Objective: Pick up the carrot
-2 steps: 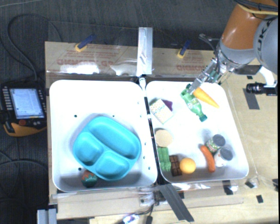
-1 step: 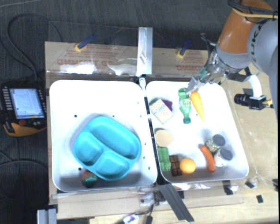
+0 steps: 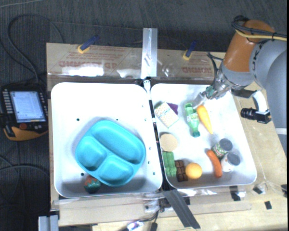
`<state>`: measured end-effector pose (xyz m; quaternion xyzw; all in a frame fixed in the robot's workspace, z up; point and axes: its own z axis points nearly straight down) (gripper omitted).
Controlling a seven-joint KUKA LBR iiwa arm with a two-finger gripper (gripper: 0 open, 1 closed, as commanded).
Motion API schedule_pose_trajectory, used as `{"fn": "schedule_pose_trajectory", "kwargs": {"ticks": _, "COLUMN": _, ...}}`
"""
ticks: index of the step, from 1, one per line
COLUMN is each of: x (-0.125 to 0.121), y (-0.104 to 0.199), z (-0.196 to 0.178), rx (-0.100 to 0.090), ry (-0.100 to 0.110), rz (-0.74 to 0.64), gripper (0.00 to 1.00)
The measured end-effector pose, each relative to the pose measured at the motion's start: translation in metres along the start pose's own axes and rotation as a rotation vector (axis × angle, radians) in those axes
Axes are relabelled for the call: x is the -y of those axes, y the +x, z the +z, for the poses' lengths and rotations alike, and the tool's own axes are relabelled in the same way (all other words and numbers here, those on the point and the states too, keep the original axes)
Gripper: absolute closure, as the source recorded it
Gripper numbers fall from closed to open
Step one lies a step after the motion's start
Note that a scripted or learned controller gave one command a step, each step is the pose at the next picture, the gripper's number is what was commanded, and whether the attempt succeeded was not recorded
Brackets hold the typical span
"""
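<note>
Front edge: strawberry-like toy point(image 3: 91, 183) sat at the left bin's point(image 3: 62, 129) near wall, tucked against the blue divided tray point(image 3: 111, 150).
Right bin point(image 3: 245, 143), near side: orange ball point(image 3: 194, 170), chocolate bar point(image 3: 180, 170), green block point(image 3: 169, 160) and a sausage-like orange piece point(image 3: 214, 162) lay close together.
Middle: round cracker point(image 3: 169, 141), small can point(image 3: 222, 148), grey lid point(image 3: 233, 158).
Carrot point(image 3: 204, 118): lay in the right bin's far half, just beside the green bottle point(image 3: 192, 119), tip pointing toward the near wall.
Gripper point(image 3: 208, 95): hovered at the carrot's top end; whether clenched or released, I couldn't tell.
Far corner: milk carton point(image 3: 165, 113) over a purple piece point(image 3: 172, 107).
</note>
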<state>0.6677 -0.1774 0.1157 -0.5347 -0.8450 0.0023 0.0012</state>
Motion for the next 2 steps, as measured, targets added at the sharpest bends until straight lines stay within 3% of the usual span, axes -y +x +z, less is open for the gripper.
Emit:
{"fn": "schedule_pose_trajectory", "kwargs": {"ticks": 1, "x": 0.049, "y": -0.024, "z": -0.096, "rx": 0.002, "ry": -0.002, "rz": 0.022, "gripper": 1.0}}
{"fn": "schedule_pose_trajectory", "kwargs": {"ticks": 2, "x": -0.009, "y": 0.017, "z": -0.114, "rx": 0.0, "ry": -0.003, "rz": 0.067, "gripper": 1.0}}
